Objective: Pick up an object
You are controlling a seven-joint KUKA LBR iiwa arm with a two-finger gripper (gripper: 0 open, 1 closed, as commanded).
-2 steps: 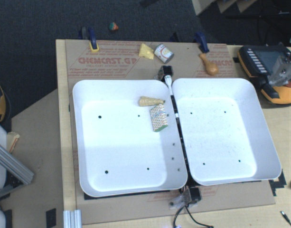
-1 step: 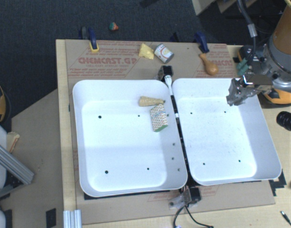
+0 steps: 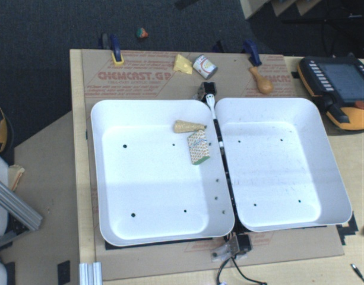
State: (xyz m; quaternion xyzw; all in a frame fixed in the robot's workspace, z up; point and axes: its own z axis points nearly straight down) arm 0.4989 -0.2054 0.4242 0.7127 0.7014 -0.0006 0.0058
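Two objects lie in the left white bin (image 3: pixel 110 177), near its upper right corner. One is a tan, cone-shaped piece (image 3: pixel 188 126) lying on its side. Just below it rests a small patterned green-and-white pouch (image 3: pixel 198 147), touching or nearly touching the cone. The right white bin (image 3: pixel 324 177) sits beside the left one.
On the brown board behind the bins lie a yellow wedge (image 3: pixel 183 65), a small white box (image 3: pixel 205 66) and a wooden-handled tool (image 3: pixel 260 80). Blue clamps (image 3: pixel 116 48) hold the board's far edge. A black and orange pendant (image 3: pixel 339 88) sits at the right.
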